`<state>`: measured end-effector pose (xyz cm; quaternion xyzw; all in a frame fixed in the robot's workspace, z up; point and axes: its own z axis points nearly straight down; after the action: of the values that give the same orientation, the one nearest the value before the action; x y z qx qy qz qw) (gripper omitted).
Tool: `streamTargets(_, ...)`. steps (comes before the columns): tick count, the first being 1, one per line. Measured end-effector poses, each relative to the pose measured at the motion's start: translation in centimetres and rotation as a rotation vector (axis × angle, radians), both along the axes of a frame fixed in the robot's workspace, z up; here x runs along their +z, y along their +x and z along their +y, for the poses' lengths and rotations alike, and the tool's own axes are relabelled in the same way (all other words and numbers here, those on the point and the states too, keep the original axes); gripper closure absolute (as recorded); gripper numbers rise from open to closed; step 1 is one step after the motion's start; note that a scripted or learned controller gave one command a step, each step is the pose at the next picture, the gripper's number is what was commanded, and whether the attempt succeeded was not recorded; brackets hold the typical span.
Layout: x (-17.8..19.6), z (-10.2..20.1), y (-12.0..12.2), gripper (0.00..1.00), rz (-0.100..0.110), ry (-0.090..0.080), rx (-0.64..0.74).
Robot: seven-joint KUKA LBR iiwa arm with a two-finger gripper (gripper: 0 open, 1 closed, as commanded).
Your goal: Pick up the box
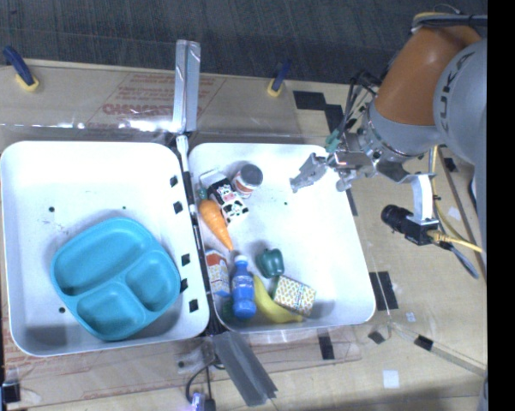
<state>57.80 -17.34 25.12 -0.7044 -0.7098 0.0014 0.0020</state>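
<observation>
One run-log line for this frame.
end effector: over right bin, upper area | box: near edge, beside banana | grasp: none

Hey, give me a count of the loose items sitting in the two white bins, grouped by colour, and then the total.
Blue: 2, the divided tray in the left bin and the bottle in the right bin.
Orange: 1, the carrot.
Yellow: 2, the banana and the patterned box.
Green: 1, a small rounded piece.
Black and white: 1, the cow-print carton.
Grey: 1, the can.
Total: 8
</observation>
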Motion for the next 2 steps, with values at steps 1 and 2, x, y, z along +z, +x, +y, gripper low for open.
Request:
streamTargets(1, -10.6, -3.8, -7.2, 0.0, 0.0, 0.0, -0.111)
streamTargets(2, -16.1, -0.5, -8.8, 0.0, -0.001, 0.0, -0.118)
